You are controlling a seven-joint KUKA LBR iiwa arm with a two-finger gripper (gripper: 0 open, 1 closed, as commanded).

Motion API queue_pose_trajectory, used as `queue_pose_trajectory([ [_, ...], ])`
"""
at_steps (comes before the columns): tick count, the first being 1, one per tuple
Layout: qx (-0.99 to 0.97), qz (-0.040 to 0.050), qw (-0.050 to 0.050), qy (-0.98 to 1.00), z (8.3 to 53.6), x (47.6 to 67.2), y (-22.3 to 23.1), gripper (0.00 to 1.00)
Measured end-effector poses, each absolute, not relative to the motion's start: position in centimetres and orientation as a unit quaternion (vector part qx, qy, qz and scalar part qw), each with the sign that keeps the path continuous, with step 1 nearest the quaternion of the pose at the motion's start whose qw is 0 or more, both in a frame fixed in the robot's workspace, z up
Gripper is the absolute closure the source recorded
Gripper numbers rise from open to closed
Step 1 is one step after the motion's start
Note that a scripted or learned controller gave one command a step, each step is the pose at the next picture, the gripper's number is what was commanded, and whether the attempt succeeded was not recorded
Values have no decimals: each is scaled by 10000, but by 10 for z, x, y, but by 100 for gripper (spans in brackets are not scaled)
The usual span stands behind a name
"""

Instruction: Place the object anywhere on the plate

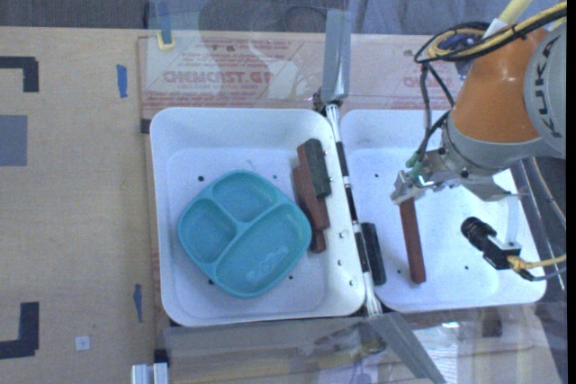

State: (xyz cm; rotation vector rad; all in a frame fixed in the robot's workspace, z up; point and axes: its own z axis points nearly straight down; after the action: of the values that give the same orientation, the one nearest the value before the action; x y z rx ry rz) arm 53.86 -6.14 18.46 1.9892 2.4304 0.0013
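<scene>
The end effector [407, 189] sits at the upper end of a brown stick [413, 240] in the right bin [378, 135]; whether it is clenched on the stick or released cannot be told from above. The stick runs toward 6 o'clock on the bin floor. In the left bin [180, 135] a teal divided plate [244, 232] lies, with a brown bar [308, 204] and a dark green block [315, 166] touching at its 2 o'clock side. A black piece [371, 253] lies along the divider between the bins.
</scene>
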Motion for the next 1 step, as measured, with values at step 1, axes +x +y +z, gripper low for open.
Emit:
queue_pose_trajectory([
  [1, 4718, 9, 18, 8817, 228, 534, 37, 100],
])
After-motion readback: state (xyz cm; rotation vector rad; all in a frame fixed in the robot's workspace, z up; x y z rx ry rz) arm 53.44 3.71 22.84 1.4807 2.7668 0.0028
